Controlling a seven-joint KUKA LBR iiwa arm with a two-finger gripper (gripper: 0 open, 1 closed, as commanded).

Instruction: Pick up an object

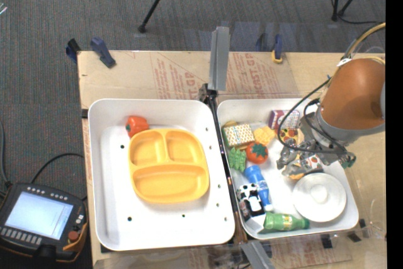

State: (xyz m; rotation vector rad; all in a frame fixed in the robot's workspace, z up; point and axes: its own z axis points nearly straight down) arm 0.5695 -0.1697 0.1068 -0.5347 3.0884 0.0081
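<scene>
Quick status from my end: the gripper (306, 159) was down low in the right bin (350, 195), over the back-right part of the pile, w/ the orange wrist band blocking most of it from the cam. Couldn't tell what state the hand was in, too much cabling and metal in the way. Nothing visibly lifted, so I judged the pick as not done yet, prob mid-descent or mid-grab.

Candidates right under/beside it: a pizza-print item (289, 135), a dark red packet (278, 117) and something small and multicolored at the tool tip, too cluttered to ID. The white plate (320, 197) sat just in front of the tool. Further left in that bin: tomato (257, 152), blue bottle (258, 181), green bottle (284, 221), waffle-pattern box (238, 134), all resting on the floor of the bin.

Left bin (104, 198) had 1 yellow divided tray (169, 164) and a red pepper (136, 125) touching its back corner, both well apart from the arm.

Left to do imo: confirm grip, then raise clear.
</scene>
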